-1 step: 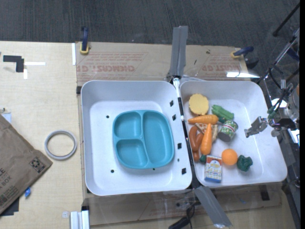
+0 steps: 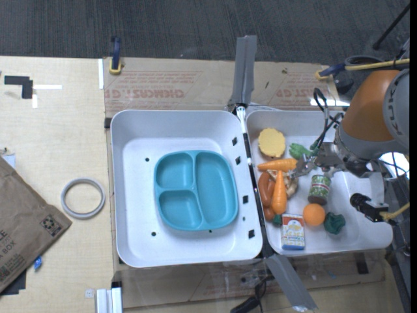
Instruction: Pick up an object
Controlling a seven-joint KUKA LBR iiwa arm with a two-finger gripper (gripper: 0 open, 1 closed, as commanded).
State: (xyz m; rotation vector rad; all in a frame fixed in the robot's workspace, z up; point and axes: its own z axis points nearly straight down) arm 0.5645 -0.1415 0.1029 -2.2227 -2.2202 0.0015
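Down in the right-hand bin (image 2: 373,240) the gripper (image 2: 305,168) hangs low over the heap of toy food, reached in from the right on the grey arm (image 2: 374,119) with its orange band; how its pincer stands I cannot tell — the metal parts blur into the clutter beneath, and nothing can be seen clearly held by it. Just to its left lie two carrots, one (image 2: 277,165) lying crosswise with its tip toward the gripper, the other (image 2: 279,194) pointing down the bin; beside them against the bin's left wall sits a brownish sausage-like piece (image 2: 265,191). A yellow round piece (image 2: 272,143) rests toward the bin's far end, with a green leafy bit (image 2: 298,151) just right of it; a small jar with a green label (image 2: 319,188) stands close under the gripper's right side. Nearer the front are an orange (image 2: 314,214), a dark green lump (image 2: 335,223) and a small carton (image 2: 293,232) — all near one another; the left bin (image 2: 130,194) holds a teal divided plate (image 2: 196,190); a tape ring (image 2: 83,197) lies on the bench well to the left.
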